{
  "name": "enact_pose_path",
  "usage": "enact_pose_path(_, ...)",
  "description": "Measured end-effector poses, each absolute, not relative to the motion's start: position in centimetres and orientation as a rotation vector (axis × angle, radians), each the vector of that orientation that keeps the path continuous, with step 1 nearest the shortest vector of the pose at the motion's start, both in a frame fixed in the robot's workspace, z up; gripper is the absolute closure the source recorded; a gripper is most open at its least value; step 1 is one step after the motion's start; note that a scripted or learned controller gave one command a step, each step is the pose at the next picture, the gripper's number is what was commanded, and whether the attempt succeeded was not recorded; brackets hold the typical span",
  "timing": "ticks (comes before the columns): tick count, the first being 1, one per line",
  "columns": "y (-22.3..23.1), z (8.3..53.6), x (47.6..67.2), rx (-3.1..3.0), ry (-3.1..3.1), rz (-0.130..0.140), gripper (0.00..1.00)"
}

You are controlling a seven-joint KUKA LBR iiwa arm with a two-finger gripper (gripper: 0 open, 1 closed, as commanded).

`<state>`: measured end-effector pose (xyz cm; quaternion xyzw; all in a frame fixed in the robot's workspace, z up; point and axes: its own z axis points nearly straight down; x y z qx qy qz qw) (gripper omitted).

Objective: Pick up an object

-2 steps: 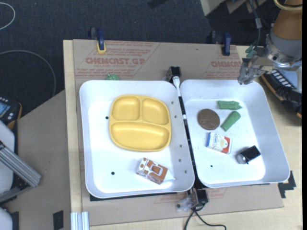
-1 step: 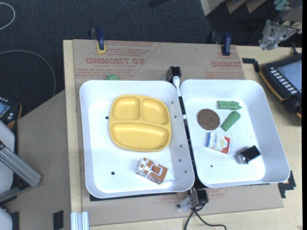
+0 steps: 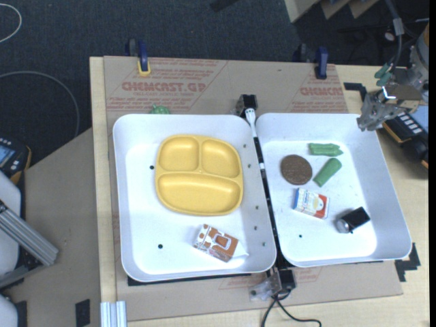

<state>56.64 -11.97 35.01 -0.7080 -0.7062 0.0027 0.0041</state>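
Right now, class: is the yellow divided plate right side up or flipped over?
Right side up: the yellow divided plate shows its three hollow compartments facing up.

At about two o'clock, the tool (image 3: 373,118) is a grey metal piece beneath a pale grey wrist block trailing dark cables.

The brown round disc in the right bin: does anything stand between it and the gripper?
Nothing visible does. The gripper hangs over the right bin's far right corner; the brown disc lies flat and uncovered. The green pieces lie beside the disc, not over it.
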Motion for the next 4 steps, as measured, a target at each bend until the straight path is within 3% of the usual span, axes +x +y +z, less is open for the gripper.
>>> enact_pose_path(1,-10.7,48.9,56.6,-2.230,-2.236,-0.018,1.00)
enact_pose_path(2,-8.0,42.7,54.6,-2.215,-2.220,0.005,1.00)
enact_pose_path(3,-3.7,48.4,57.2,-2.221,-2.233,-0.011,1.00)
enact_pose_path(4,-4.2,41.7,47.9,-2.219,-2.212,0.010,1.00)
